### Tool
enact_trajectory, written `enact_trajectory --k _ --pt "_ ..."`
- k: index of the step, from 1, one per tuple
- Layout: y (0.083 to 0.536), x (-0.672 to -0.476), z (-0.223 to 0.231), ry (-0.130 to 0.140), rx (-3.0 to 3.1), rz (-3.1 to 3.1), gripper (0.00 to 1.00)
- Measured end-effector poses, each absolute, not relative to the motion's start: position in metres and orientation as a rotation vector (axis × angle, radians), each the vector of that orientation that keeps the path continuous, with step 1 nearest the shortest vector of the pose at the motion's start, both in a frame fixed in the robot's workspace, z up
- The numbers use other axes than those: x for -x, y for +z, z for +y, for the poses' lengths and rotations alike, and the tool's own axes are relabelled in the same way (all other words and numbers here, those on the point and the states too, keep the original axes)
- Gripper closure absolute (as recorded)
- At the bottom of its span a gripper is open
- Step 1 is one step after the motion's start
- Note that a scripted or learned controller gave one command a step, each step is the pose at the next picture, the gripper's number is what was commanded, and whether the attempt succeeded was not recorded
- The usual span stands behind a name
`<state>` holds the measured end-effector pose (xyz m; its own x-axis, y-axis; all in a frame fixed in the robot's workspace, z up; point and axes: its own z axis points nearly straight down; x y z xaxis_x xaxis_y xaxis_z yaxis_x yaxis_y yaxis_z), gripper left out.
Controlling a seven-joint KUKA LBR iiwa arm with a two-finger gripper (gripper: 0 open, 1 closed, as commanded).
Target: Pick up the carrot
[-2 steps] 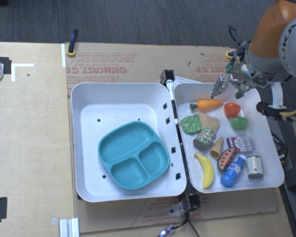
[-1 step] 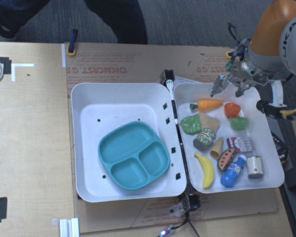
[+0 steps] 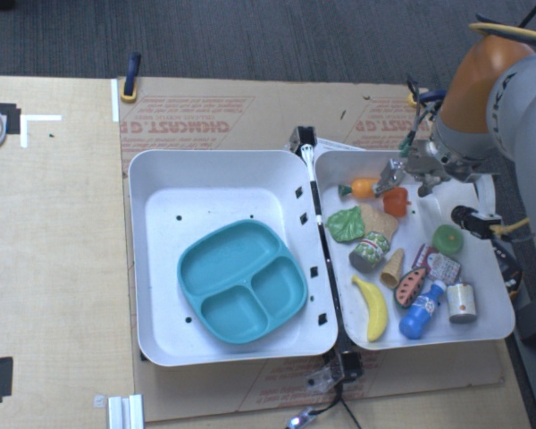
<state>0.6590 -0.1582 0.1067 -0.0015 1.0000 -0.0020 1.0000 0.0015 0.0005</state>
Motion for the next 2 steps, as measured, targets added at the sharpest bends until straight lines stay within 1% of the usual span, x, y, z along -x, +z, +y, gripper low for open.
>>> enact_trajectory --k 1,2 --pt "0.200 -0.622 -0.128 0.000 -2.219 2.223 0.00" --pt "0.161 -0.652 -0.128 -0.001 -2.217 2.224 0.00"
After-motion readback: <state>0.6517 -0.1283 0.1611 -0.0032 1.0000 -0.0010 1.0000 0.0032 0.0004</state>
